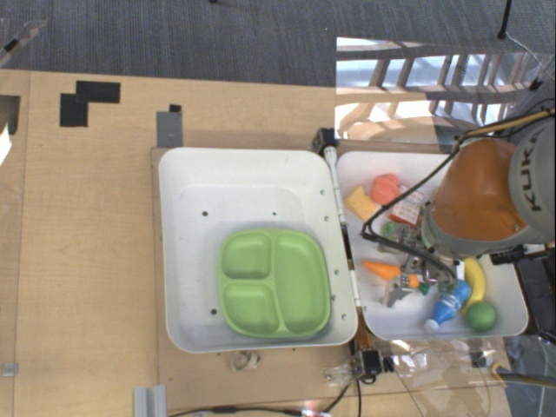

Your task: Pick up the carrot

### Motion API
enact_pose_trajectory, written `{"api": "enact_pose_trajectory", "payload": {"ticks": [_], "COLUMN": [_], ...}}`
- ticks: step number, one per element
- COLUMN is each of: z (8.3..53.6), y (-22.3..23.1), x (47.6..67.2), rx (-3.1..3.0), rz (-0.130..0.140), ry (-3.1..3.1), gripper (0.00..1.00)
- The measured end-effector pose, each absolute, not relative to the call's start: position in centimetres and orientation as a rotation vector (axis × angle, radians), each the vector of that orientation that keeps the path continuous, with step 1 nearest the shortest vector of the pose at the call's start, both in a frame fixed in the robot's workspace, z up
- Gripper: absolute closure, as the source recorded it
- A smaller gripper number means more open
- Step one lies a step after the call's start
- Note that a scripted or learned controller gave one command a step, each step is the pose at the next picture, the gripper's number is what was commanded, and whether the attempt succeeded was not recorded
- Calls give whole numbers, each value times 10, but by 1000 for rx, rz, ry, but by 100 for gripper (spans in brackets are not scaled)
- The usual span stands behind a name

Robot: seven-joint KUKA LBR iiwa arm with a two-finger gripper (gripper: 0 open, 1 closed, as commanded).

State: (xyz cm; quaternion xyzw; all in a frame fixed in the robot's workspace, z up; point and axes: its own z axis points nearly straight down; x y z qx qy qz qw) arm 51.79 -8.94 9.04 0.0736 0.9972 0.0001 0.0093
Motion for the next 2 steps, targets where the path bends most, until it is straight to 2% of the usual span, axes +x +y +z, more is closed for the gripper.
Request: {"api": "enact_pose_trajectory", "payload": {"ticks": [1,2], "z": [91,89], "y": [-85,-95], "x": [494,491], "rx": [186,1027], "rz": [-2,3], "ry": [3114,2959], "gripper": [0,0]}}
